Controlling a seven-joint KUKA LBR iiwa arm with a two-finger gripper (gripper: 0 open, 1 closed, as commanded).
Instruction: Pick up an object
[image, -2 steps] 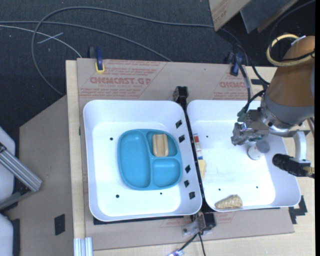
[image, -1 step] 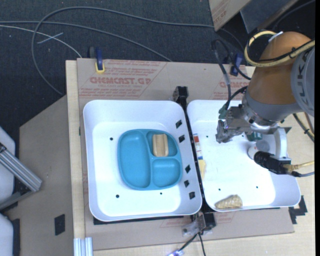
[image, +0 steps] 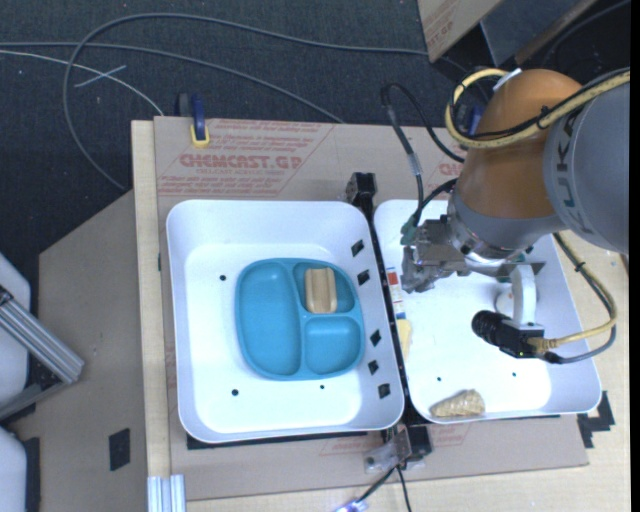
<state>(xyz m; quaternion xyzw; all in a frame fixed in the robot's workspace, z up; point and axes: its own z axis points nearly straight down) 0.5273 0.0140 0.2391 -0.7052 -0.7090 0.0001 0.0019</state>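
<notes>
My gripper (image: 424, 268) hangs over the left part of the right bin (image: 560, 400), below the arm's orange band. A tan, crusty piece (image: 457, 404) lies at the front edge of that bin, well below the gripper. A small yellow item (image: 402, 331) sits against the divider just under the gripper. In the left bin (image: 200, 380) a blue divided plate (image: 270, 325) carries a tan block (image: 320, 290) in its upper right compartment. A white curved object (image: 522, 297) shows in the right bin, partly hidden by the arm.
Black clips line the divider (image: 378, 330) between the bins. A black connector with a yellow cable (image: 507, 335) juts from the wrist over the right bin. The bins rest on a cardboard sheet (image: 250, 160); cables trail across the dark floor behind.
</notes>
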